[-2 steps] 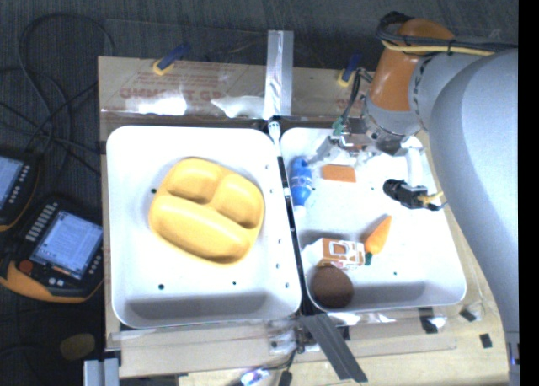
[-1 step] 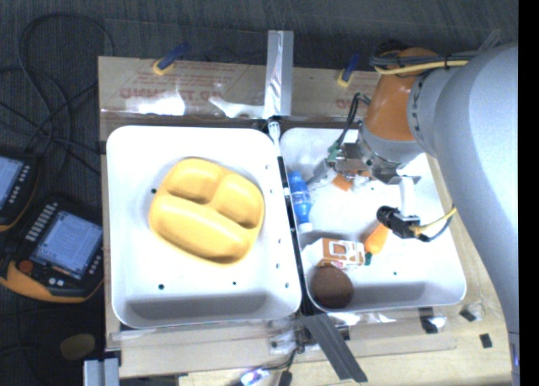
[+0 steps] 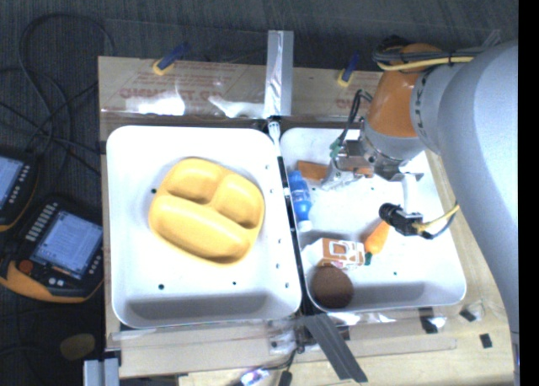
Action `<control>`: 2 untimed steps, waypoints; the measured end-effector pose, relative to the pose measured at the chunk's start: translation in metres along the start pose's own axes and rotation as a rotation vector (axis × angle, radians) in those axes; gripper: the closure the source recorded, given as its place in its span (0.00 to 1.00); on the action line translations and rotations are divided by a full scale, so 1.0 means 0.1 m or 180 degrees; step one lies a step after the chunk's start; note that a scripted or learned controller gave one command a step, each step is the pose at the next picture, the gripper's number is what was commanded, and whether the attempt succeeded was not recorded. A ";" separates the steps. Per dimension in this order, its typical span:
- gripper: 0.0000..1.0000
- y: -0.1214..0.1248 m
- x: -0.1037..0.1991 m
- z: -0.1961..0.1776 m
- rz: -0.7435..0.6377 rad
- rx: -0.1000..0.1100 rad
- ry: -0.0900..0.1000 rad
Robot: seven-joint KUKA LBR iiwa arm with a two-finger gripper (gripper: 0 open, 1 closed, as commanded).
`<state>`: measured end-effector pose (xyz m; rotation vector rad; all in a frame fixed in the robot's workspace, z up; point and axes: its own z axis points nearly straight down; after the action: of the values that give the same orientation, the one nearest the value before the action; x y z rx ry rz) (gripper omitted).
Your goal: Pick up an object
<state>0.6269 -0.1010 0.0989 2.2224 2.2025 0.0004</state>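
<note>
Hand [image 3: 344,159] hangs low over the far edge of the right bin [image 3: 438,292], near the corner by the divider, and from this slanted view I cannot tell whether it is spread or pressed together. Nothing can be seen gripped in it. It seems lowered there because a flat orange piece [image 3: 310,170] lies just beside it against the far wall, with a blue bottle [image 3: 298,195] running along the divider edge close by; either looks like the likely target, which I judge only from how near they are.

That orange piece is small, thin and partly hidden by the hand. The bottle is slim, blue with a pale end, lying on its side. Toward the near edge sit an orange carrot-like object [image 3: 378,238], a white and orange packet [image 3: 339,251] and a dark brown round thing [image 3: 333,285]. A large yellow bun-shaped object [image 3: 206,207] takes up the middle of the left bin [image 3: 126,292]
</note>
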 end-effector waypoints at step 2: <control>0.00 0.13 -0.01 0.11 0.0605 0.0017 0.0019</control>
<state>0.6395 -0.1020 0.0883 2.4276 1.9869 0.0028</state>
